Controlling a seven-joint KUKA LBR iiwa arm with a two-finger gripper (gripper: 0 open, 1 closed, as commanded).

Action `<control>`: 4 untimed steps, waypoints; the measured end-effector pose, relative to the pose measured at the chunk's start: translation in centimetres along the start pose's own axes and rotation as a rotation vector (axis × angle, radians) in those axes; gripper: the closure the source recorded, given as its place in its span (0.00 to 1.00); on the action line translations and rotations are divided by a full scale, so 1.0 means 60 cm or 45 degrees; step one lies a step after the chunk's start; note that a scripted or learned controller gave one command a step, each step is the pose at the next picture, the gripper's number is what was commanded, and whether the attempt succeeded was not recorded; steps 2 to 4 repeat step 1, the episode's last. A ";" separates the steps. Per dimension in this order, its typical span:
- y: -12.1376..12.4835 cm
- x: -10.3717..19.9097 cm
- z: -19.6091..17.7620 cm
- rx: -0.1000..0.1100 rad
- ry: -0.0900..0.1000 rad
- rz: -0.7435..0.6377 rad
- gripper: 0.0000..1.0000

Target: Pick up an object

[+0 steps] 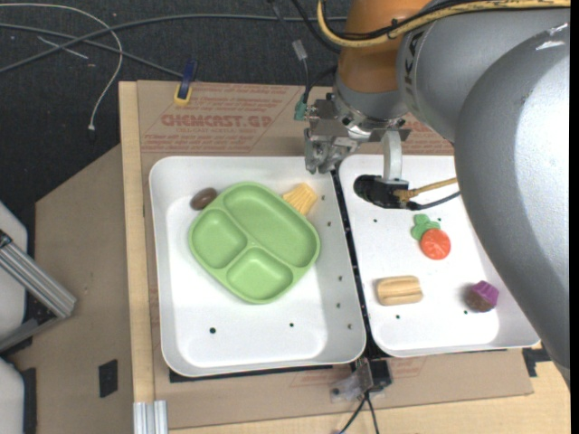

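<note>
Over the far edge of the left bin [172, 242], your gripper [318, 161] hung just beside the yellow corn piece [301, 198]; you could not tell how its jaws stood. A green divided plate [255, 240] lay nearby with a brown lump [204, 199] at its left. A tomato [435, 242], bread roll [399, 290] and purple piece [482, 295] sat in the right bin [434, 333].

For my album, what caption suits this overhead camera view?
Robot arm's gripper hovers at the left bin's far edge, near a green divided plate.
</note>
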State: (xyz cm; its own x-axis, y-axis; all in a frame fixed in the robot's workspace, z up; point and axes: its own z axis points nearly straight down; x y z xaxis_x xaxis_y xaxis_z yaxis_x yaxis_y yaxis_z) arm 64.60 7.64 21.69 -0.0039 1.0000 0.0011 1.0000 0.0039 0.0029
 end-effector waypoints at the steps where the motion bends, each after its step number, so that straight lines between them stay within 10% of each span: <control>1: 0.012 0.022 0.000 0.001 -0.001 0.003 1.00; 4: 0.012 0.022 0.000 0.001 -0.001 0.003 1.00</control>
